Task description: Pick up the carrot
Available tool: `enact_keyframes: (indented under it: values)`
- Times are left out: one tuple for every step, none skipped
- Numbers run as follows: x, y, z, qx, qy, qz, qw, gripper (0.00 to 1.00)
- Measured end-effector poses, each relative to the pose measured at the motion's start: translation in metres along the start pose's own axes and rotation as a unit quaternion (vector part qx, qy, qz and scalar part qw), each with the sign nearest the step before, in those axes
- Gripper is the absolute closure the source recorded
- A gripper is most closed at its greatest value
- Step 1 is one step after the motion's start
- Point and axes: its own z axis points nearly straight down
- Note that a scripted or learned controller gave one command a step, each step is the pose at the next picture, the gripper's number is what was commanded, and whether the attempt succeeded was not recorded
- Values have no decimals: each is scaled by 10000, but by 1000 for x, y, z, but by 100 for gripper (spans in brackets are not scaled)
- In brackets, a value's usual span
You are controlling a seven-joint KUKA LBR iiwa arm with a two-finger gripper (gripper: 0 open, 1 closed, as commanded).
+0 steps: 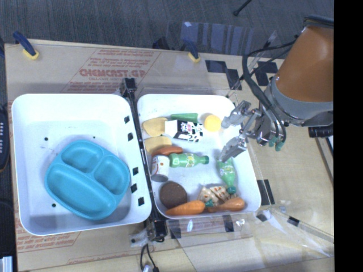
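Note:
The carrot (185, 208) is orange and tapered, and it lies flat along the front wall of the right bin (253, 177), just in front of a brown round item (173, 194). My gripper (233, 133) hovers over the right side of that bin, behind the carrot and to its right. It is open, with one finger (233, 118) toward the back and the other (232, 149) toward the front. Nothing sits between them. A small green bottle (227, 173) lies just below the front finger.
The right bin is crowded: a yellow ball (211, 122), a cow-patterned carton (188, 130), a yellow wedge (152, 126), a green bottle (189, 161), a can (160, 164), a grilled piece (214, 194) and an orange sausage-like item (231, 204). A blue divided plate (88, 177) lies in the left bin (22, 112).

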Motion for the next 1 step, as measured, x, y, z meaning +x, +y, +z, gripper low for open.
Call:
enact_keyframes:
  values:
    - [5, 0, 123, -5, 123, -507, 9986, 0]
